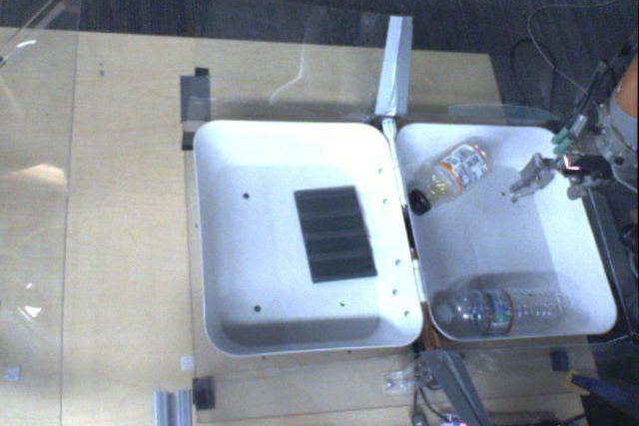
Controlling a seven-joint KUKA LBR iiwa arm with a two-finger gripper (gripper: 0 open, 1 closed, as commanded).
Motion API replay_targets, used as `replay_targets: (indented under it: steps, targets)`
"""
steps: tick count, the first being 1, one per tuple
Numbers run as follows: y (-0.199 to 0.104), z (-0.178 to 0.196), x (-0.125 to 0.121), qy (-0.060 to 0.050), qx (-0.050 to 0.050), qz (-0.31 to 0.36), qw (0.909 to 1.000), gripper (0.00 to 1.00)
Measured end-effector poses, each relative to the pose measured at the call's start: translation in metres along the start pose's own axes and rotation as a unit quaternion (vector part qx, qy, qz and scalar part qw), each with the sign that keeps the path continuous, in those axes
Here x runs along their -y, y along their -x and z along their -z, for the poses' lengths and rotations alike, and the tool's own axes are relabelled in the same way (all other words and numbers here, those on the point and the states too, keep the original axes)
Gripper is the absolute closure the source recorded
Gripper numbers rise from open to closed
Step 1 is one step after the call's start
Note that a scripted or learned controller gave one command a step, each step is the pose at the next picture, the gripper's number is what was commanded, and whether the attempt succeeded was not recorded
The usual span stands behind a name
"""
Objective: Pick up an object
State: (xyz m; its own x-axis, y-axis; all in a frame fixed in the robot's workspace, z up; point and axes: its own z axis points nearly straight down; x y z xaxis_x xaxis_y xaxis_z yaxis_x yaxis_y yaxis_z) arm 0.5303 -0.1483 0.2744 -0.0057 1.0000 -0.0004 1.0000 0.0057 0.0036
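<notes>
Claw fingers (526, 181) are seen poised over the upper right part of the right bin (589, 264), and they appear slightly spread, with nothing pinched between them. Only the wrist end of the arm (611, 140) is shown, cut off at the picture's right edge, with a sliver of orange visible above it. Two clear plastic bottles are found in that bin. The smaller bottle (452, 173) is laid at a slant near the bin's upper left corner, its dark cap pointing toward the divider; an orange and white label is wrapped around it, but the writing cannot be read. The larger bottle (494, 307) is laid along the near wall, with a red and blue label, also illegible. A dark ribbed rectangular pad (334, 233) is placed flat in the middle of the left bin (230, 214).
</notes>
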Motion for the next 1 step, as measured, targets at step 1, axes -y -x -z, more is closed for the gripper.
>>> replay_targets:
  steps: [1]
  targets:
    - [-0.0563, -0.1796, 0.003, 0.001, 0.0, 0.053, 0.9986, 0.0]
